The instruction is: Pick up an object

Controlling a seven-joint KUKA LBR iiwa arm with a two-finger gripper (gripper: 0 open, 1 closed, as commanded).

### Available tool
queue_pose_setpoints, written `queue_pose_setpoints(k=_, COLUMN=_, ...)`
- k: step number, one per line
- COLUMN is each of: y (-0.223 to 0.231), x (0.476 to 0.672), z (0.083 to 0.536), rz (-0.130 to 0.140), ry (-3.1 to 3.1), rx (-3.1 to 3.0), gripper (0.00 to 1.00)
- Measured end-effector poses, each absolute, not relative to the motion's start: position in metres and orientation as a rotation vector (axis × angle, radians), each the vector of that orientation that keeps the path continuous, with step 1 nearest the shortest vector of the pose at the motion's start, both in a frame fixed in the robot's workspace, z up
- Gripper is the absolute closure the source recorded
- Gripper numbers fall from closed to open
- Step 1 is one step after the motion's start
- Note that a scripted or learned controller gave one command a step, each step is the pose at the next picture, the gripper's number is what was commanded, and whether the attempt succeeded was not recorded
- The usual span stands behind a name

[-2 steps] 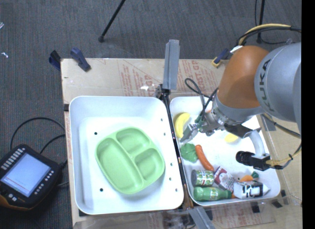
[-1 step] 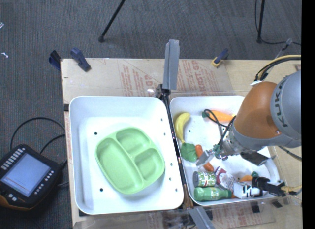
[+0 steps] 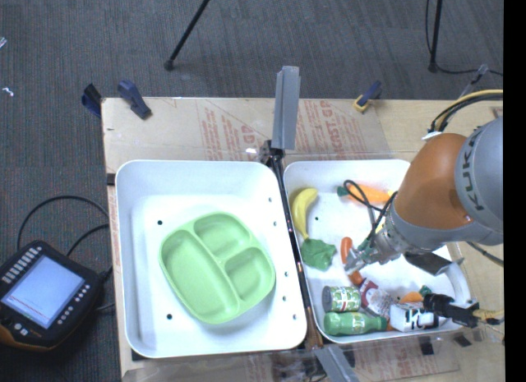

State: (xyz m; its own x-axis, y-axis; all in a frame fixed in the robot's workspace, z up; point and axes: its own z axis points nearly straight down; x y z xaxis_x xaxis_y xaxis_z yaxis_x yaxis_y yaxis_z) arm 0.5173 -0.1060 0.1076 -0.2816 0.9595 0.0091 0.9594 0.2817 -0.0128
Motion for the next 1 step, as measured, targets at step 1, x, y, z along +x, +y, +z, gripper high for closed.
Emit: queue_pose_setpoints(k=1, y=-0.0399, x=0.5047, z=0.1848, rz=0.008, ry=-2.233, rx=-2.200, gripper=1.00)
